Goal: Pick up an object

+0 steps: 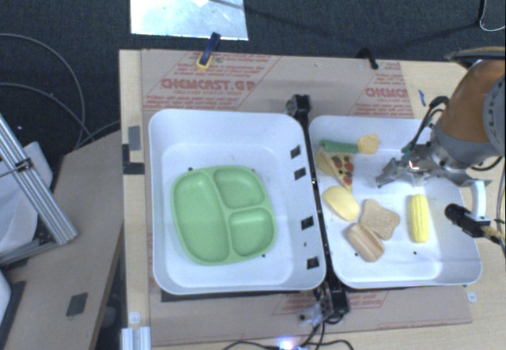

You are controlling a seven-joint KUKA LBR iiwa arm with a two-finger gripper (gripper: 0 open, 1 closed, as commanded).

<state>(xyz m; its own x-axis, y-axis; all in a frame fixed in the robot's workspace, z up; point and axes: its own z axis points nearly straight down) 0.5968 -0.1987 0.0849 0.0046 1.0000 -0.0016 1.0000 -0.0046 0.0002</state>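
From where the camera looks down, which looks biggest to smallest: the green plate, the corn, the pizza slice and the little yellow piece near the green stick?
1. Green plate, by far the largest.
2. Corn and pizza slice: too alike to rank.
3. Little yellow piece, the smallest.
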